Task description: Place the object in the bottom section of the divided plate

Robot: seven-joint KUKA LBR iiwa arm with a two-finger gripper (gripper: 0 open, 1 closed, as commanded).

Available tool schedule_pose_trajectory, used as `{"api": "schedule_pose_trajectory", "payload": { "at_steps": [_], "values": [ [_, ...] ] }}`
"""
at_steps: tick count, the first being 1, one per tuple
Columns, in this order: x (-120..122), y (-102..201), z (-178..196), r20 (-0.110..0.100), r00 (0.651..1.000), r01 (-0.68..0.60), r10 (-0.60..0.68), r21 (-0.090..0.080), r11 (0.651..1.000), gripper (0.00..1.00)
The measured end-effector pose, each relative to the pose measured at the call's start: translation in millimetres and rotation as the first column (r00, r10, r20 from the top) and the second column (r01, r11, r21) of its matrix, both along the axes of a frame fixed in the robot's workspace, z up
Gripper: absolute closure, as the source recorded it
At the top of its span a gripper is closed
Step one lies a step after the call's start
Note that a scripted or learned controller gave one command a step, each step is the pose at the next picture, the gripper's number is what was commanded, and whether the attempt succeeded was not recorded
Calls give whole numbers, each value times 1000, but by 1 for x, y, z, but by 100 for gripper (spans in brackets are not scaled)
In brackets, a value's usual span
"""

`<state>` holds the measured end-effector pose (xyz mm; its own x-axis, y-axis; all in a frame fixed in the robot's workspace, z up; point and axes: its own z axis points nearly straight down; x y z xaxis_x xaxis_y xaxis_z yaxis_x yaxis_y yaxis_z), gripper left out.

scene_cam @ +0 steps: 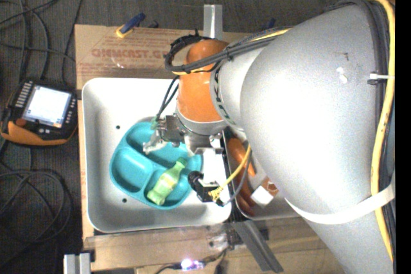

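- The object (166, 183) is a pale green, elongated piece, apparently a small bottle-shaped or vegetable-shaped toy. It lies at a slant in the lower compartment of the divided plate (128, 167).
- The plate is turquoise and sits in the left white bin (96, 138). The object's wider end points toward the plate's lower rim and its narrow end toward the middle ridge.
- Handling (a judgement from its look): it is probably light, with a smooth, somewhat slippery skin. It should be stiff enough to pinch, and fragility seems no concern.
- The best hold would be across the narrow waist or mid-body, squarely across the long axis, since the rounded wide end could squirt out of a grip.
- The jaws (157, 136) hang over the plate's upper part, under the orange band of the arm (199, 96). The object lies just beside them, below and slightly to the right in the camera view, apart from them and not held.
- Whether the jaws are spread or closed I cannot tell, because the wrist housing and cables hide the tips.
- As things lie, the object already rests in the bottom section, so the placing looks done or nearly so.
- The right bin (247, 192) holds an orange item, mostly hidden by the arm.
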<state>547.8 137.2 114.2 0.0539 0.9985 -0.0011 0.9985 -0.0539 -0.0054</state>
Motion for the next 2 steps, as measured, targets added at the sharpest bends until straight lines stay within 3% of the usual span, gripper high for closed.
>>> {"api": "schedule_pose_trajectory", "payload": {
  "at_steps": [1, 2],
  "values": [
    [12, -36, 68, 2, 1000, -14, 14, -2, 1000, 0],
    [57, -97, 88, 3, 988, -156, 156, -4, 988, 0]
  ]
}}
